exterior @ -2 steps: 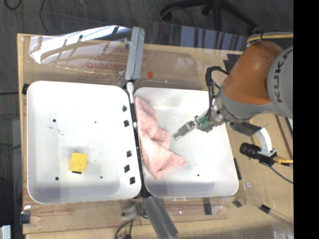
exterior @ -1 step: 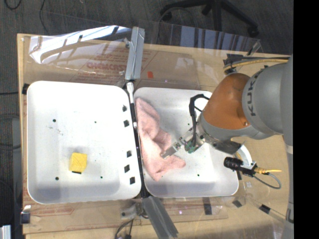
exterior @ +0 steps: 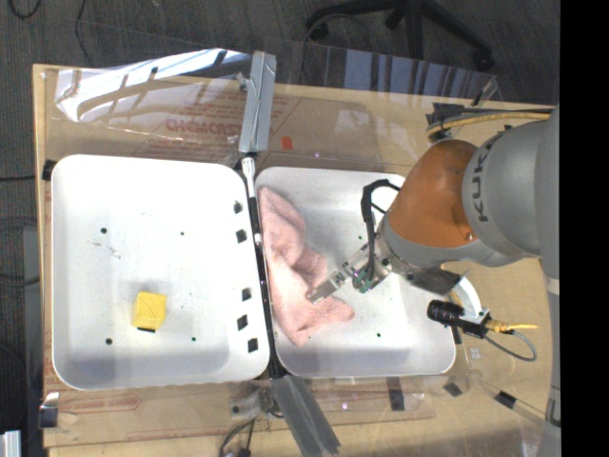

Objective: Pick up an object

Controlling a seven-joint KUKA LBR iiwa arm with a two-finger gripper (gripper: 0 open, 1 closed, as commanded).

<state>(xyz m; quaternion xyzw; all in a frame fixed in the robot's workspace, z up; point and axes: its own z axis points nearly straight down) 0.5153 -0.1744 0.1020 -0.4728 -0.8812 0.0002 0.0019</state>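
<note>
1. Your arm (exterior: 509,193) comes in from the right of the view. Its orange band (exterior: 428,208) hangs above the right half of the right bin (exterior: 419,346).
2. The gripper (exterior: 325,289) points left and slightly down. Its tip sits over the lower middle of a pink cloth (exterior: 285,241), at the fabric or just above it; which of the two you cannot tell from this angle.
3. You cannot tell how far the gripper is open, nor whether it has hold of anything.
4. The cloth lies crumpled along the right bin's left wall. It runs from near the far left corner down towards the near edge, narrow at the top and bunched wider at the bottom, where a fold spreads towards the bin's middle.
5. A yellow block (exterior: 149,310) lies flat on the floor of the left bin (exterior: 143,208), in its near left part. It is well apart from the gripper and from the cloth.
6. A few small dark dots mark the floors of both bins.
7. The bins stand side by side on a pale brown bench (exterior: 381,127), meeting along a middle seam where small black clips (exterior: 245,296) show.
8. A sheet of clear film (exterior: 143,79) catches the light at the bench's far left corner. Beyond the far edge, a chair base (exterior: 404,8) stands on dark floor.
</note>
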